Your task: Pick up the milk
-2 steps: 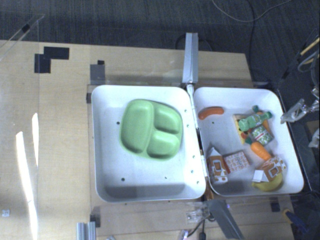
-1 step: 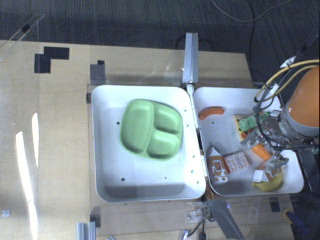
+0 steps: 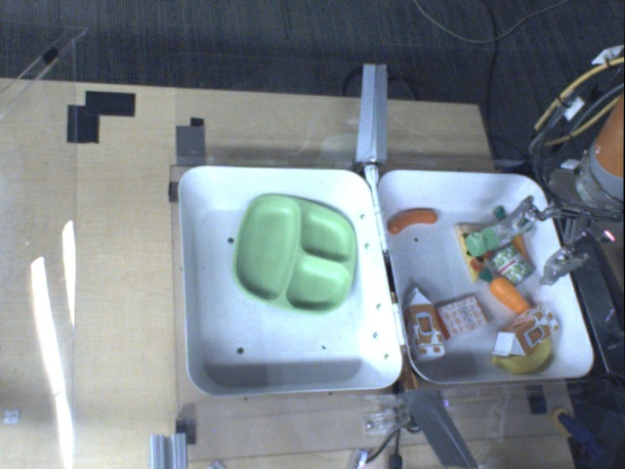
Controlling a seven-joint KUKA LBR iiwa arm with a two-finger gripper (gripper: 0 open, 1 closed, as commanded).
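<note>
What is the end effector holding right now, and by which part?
Nothing. The open end effector hangs over the right white bin's far right side, with nothing between its fingers. The small brown-and-white milk carton lies untouched near the bin's front left.

Even, bright overhead light, soft overall focus. White streak glare on the clear panel [image 3: 49, 291] at left (two vertical bands). Left bin [image 3: 210, 360] shows a grey shadow along its near wall. Green tray [image 3: 293, 250] has slightly blurred edges. Small items in the right bin [image 3: 576, 350] are low-res, labels unreadable. Dark floor [image 3: 244, 18] is underexposed.
</note>
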